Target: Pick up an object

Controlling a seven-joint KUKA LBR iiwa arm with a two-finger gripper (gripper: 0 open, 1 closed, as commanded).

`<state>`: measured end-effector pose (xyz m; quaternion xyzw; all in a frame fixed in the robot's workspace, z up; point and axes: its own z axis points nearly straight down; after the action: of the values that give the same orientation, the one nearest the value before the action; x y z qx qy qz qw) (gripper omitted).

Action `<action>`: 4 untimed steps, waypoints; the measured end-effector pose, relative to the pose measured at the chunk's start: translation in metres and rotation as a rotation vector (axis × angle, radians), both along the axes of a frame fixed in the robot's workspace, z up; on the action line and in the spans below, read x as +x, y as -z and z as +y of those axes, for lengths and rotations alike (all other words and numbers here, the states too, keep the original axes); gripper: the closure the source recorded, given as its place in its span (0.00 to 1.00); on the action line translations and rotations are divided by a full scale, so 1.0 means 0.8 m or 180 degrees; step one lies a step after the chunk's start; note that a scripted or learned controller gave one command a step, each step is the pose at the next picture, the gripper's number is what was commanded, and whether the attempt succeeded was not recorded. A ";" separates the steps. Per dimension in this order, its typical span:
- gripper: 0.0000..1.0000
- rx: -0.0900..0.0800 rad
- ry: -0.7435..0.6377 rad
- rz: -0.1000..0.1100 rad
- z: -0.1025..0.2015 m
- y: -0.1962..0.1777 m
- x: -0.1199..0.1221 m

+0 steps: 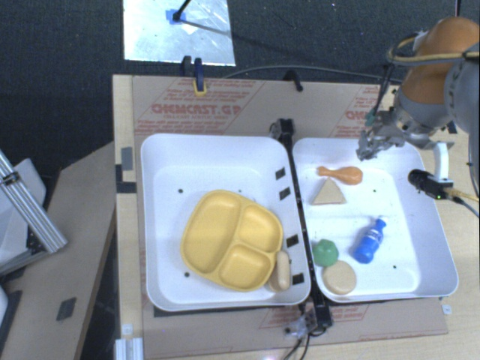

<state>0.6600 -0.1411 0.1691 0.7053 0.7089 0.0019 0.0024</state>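
Pincer [369, 150]: upper right of the frame, hanging over the far rim of the right bin [431, 235]; it is small and dark against the bin wall, so how far it is parted I cannot tell, and nothing is visibly between its tips.
Nearest candidate: the drumstick [342, 174], an orange-brown toy lying flat near the top of the right bin, just below and left of the pincer.
Drumstick handling: probably light, hard plastic, smooth and a bit slippery; the narrow shank at its left end looks like the easier place to close on, across its width.
Wedge [328, 193]: tan triangle just below the drumstick, almost touching it; flat, sloped faces would likely slide out of a pinch.
Blue bottle [370, 241]: lies tilted at lower centre of the right bin; judged light and stiff, best taken across the body.
Green piece [325, 252] and tan disc [340, 277]: close together at the bin's lower left corner, near the wall, awkward to reach.
Left bin [169, 163]: holds a yellow divided tray [229, 238] with a tan roll [281, 270] against its lower right edge.
Risk: crowding between drumstick and wedge may nudge one while closing on the other.
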 end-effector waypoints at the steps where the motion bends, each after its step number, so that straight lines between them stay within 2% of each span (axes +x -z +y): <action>1: 1.00 -0.0004 0.0001 -0.0009 -0.002 -0.081 -0.003; 2: 1.00 -0.0002 0.0001 0.0000 -0.003 -0.121 -0.002; 4: 1.00 0.0008 -0.0017 0.0014 0.144 -0.125 -0.011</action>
<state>0.6515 -0.0261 0.2692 0.7034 0.7107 0.0013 -0.0001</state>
